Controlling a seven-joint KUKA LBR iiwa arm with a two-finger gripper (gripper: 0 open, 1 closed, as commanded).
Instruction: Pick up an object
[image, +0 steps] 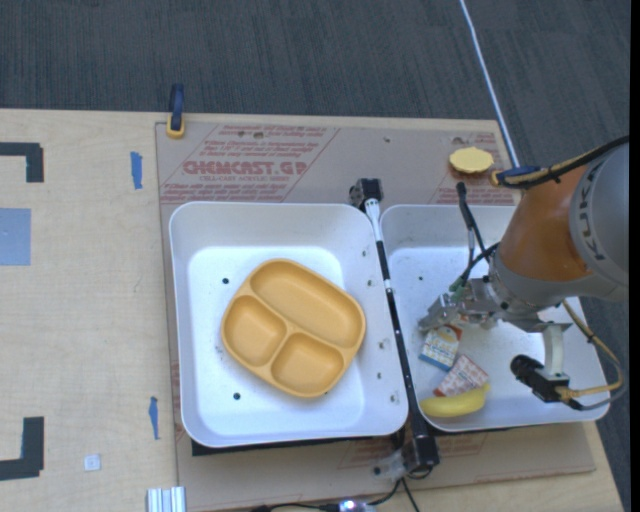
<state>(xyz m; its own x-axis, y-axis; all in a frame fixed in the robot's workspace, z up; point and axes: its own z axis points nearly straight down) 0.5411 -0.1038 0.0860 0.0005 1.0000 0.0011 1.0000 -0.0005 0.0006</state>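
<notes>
In the right-hand bin the tool hangs by a small packet; its grip I cannot tell. The flat packet may slip free.

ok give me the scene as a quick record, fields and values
left bin: yellow three-part plate
right bin: banana at the near edge, blue packet, red packet
gripper: low in the right bin, just behind the blue packet
grasp: cannot tell
outside the bins: yellow disc on the board behind the right bin
</notes>
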